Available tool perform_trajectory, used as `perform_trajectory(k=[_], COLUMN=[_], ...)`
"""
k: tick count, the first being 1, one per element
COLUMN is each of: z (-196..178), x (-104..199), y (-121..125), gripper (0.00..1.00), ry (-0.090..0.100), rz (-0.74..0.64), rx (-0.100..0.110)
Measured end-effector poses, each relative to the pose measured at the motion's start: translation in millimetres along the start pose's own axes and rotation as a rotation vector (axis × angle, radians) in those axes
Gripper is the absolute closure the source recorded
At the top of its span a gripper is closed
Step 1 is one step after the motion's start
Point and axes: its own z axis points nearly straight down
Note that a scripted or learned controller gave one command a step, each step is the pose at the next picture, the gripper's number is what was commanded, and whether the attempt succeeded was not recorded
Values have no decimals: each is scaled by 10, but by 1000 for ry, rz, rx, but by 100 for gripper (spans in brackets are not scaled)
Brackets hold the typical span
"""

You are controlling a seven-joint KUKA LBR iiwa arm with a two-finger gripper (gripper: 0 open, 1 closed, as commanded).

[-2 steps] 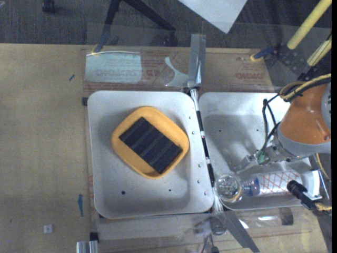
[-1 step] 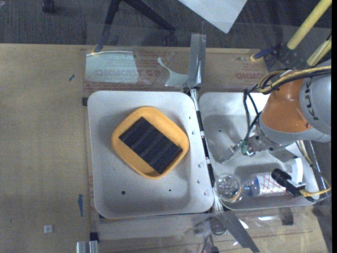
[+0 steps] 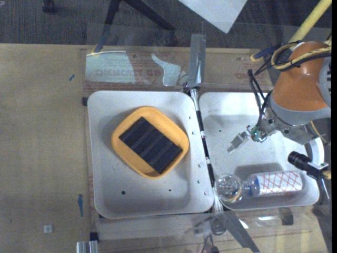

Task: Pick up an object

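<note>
Wooden bench carries two white bins side by side. Left bin point(image 3: 100, 194) holds a yellow tray point(image 3: 150, 141) with a dark ribbed inset, well apart from the arm. In the right bin point(image 3: 221, 109), the gripper point(image 3: 238, 140) hovers over bare floor, fingers slightly parted and holding nothing. The plastic bottle point(image 3: 263, 184) lies below it along the near wall, long axis left to right, cap end leftward.

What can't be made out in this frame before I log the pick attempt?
- Gripper: too small and blurred in the camera view to tell its state.
- Plastic bottle: label print too small to read; glare hides its cap end.
- Yellow object with a dark ribbed panel: its identity is unclear.
- Arm: cut off by the right edge.
</note>
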Motion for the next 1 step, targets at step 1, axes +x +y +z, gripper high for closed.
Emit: perform_trajectory(k=[1], z=[591], x=[-111], y=[-768], gripper=[0], ry=[4], rz=[15], rx=[2])
